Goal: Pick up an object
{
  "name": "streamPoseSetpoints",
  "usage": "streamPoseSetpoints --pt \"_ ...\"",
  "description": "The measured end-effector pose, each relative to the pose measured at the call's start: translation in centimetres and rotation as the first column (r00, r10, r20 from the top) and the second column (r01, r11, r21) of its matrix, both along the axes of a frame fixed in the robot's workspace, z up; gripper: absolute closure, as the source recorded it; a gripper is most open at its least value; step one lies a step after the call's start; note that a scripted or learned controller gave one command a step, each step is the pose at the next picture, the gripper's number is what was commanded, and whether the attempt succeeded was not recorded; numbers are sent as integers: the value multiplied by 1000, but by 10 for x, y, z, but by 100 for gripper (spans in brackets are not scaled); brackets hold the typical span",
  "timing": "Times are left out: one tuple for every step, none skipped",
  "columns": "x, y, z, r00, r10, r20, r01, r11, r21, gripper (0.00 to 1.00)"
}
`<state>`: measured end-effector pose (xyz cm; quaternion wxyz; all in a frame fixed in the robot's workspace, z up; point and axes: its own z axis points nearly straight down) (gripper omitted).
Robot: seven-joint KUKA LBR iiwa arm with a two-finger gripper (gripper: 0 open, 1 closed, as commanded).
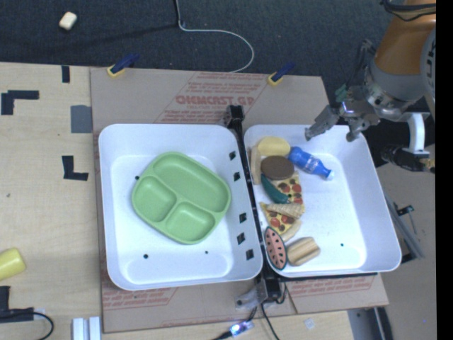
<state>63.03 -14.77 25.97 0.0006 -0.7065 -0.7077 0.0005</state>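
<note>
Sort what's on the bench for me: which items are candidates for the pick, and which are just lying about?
Candidates, right bin:
blue bottle
brown cookie
pizza slices
watermelon slice
bread roll

Lying about:
green divided plate, left bin
yellow object
white cube

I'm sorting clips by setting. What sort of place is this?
Probably a robotics lab bench: a robot arm reaches over two white bins, one holding toy food, with cardboard taped underneath.

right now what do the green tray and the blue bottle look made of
Green tray: likely moulded plastic, matte pale green, with smooth rounded dividers between three compartments. Blue bottle: probably plastic too, glossy, with a white cap end; it is too small to tell for sure.
</note>
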Motion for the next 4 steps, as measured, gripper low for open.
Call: streamPoseSetpoints --pt "-19 39 -122 1000 1 -10 -1 1000 3 0" --pt "8 48 -173 1000 -2 3 2 1000 -13 0" --pt "10 51 -159 1000 -1 11 1 1000 -8 100" --pt "-56 108 -71 1000 4 0 -4 1000 3 100"
